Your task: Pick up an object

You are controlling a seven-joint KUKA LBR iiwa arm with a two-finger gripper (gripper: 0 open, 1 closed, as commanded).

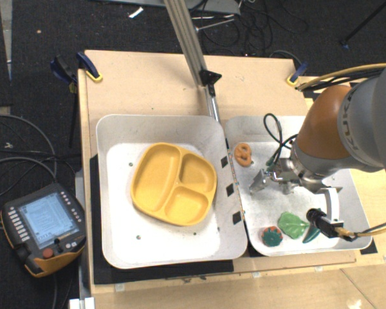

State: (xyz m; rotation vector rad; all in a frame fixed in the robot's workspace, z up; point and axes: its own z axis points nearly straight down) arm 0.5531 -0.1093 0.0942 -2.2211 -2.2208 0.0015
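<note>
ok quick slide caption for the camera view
Grey arm's gripper over right white bin with orange pretzel-shaped toy; yellow divided plastic plate in left bin.

Dark carpeted floor [26,76] all round the pale wooden bench [148,82], black cables [13,166] trailing left, a grey handheld control pendant [44,227] lying there.

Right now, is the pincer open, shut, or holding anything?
Pincer: over the right bin, below the orange pretzel-shaped piece; open or shut cannot be told, and nothing shows in its grasp.
</note>
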